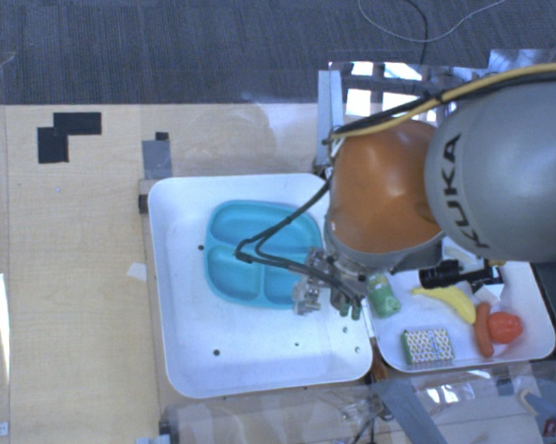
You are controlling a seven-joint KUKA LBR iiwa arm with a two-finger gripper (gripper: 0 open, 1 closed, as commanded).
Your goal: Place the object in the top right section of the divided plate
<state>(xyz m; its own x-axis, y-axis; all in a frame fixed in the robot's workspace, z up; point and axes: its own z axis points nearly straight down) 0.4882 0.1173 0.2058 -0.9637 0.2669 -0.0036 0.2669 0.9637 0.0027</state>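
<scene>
Smooth glossy blue plastic plate (252,251)

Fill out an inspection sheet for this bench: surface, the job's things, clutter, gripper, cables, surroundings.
Surface: wooden bench bearing a left white bin and a right white bin, side by side.
Job's things: blue divided plate lies in the left bin, its right part hidden by the arm.
Clutter: right bin holds a green object, a banana, a carrot, a tomato and a speckled sponge block.
Gripper: gripper hangs at the plate's lower right edge; finger state unclear.
Cables: black cable loops over the plate; yellow hose along the arm.
Surroundings: dark carpet; black tape marks on the bench.
</scene>
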